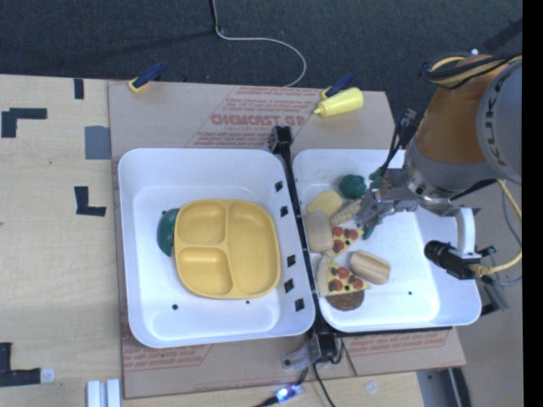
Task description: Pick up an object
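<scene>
Risk: toy food is packed tight at the left side of the right bin (441,308), so closing here could pinch two pieces or knock one away. My end effector (370,213) sits low over the pizza slice (342,239), near the green piece (352,184). Whether it's open or gripping anything, I cannot tell.

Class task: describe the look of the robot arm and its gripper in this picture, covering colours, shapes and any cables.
The arm is thick and rounded, grey with a broad orange band. The gripper is small, dark metal. Thin black cables run along the wrist, and yellow ones loop nearby.
</scene>
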